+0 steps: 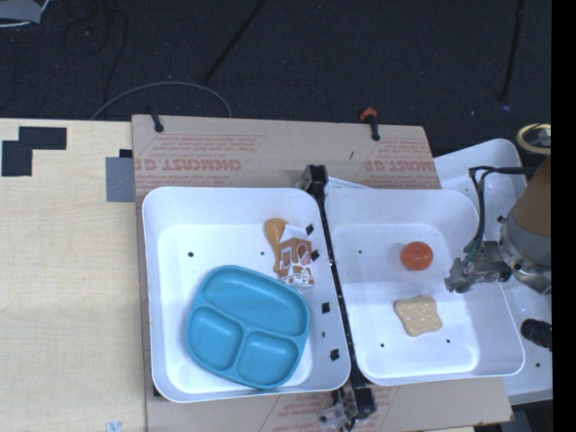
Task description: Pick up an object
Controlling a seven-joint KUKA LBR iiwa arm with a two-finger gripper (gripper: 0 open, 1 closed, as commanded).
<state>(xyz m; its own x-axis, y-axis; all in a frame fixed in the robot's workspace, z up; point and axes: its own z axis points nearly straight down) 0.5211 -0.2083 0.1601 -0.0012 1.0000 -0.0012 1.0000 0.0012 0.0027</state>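
In the right bin (pixel 450 354) lie a red-orange ball (pixel 416 256) and, nearer the front, a tan slice of toast (pixel 418 315). The left bin (pixel 166 241) holds a blue divided plate (pixel 248 326), a small orange-brown piece (pixel 274 232) and a patterned white-and-brown packet (pixel 295 263) just behind the plate. My gripper (pixel 463 275) hangs at the right bin's right side, to the right of the ball and above-right of the toast, touching neither. Nothing is seen between its fingers.
A black divider (pixel 328 277) runs between the two bins. Cardboard (pixel 279 156) lies under them, with wooden bench to the left. The arm's grey body and orange band (pixel 540 214) fill the right edge beside the right bin.
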